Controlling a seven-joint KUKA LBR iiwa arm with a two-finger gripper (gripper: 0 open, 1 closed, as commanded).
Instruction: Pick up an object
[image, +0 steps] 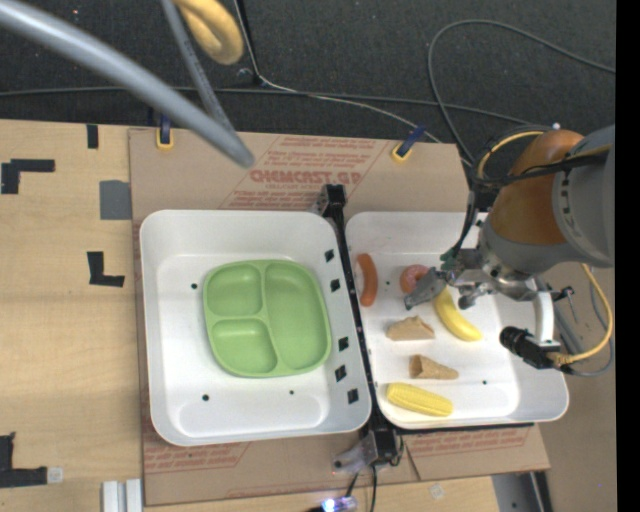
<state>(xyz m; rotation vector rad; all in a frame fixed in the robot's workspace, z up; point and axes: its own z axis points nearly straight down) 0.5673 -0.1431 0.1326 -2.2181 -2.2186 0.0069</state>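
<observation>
My gripper (447, 289) hangs low over the right bin (530, 395), its two dark fingers spread apart with nothing between them. A yellow banana (457, 318) lies just below and right of the fingertips. A small reddish fruit (412, 275) sits just left of the fingertips. A red sausage (367, 278) lies upright near the bin's left wall. Toward the front are a tan bread wedge (410, 329), a smaller brown wedge (433, 368) and a yellow corn cob (419, 400).
The left bin (175, 400) holds a green divided plate (267, 317). A black divider (345, 300) runs between the bins. The arm's grey and orange body (545, 200) and its cables (585, 340) overhang the right bin's far right side.
</observation>
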